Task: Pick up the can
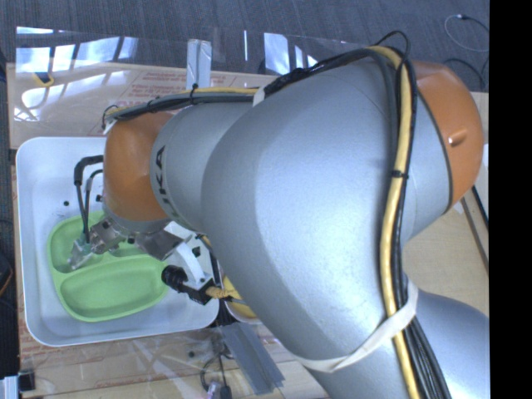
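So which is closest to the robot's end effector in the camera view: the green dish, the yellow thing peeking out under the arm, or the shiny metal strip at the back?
From the end effector:
1. Green dish, right beneath it in the left bin.
2. Yellow thing, to the right, at the arm's lower edge.
3. Shiny metal strip, far back, beyond the bins.

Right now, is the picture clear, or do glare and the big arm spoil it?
Camera view: bright glare streaks the clear panels along the bench's far edge; the grey arm sits close and blocks much of the scene; the white bin and green tray are evenly lit and fairly sharp.
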You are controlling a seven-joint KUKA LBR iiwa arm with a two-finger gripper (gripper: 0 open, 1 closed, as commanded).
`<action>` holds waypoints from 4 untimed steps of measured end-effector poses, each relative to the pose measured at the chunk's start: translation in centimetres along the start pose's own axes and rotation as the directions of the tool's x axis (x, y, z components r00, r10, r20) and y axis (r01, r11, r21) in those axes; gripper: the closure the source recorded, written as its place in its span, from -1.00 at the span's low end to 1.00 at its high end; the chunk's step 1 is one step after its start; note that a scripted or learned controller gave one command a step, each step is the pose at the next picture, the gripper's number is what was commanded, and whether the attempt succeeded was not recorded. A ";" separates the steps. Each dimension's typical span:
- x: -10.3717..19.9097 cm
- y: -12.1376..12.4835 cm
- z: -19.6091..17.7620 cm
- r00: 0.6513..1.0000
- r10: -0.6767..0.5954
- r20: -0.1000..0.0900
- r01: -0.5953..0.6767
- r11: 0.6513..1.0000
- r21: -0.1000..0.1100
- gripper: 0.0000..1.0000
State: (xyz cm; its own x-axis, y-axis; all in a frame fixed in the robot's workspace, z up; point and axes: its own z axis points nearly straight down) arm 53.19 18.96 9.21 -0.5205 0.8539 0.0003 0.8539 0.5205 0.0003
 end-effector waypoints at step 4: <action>-5.8 -3.0 -0.2 0.594 0.804 -0.007 -0.804 0.594 0.002 -1.00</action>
State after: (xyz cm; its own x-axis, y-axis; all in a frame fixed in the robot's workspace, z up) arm 53.63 12.46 9.41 0.3776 0.9259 0.0078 0.9260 -0.3776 -0.0020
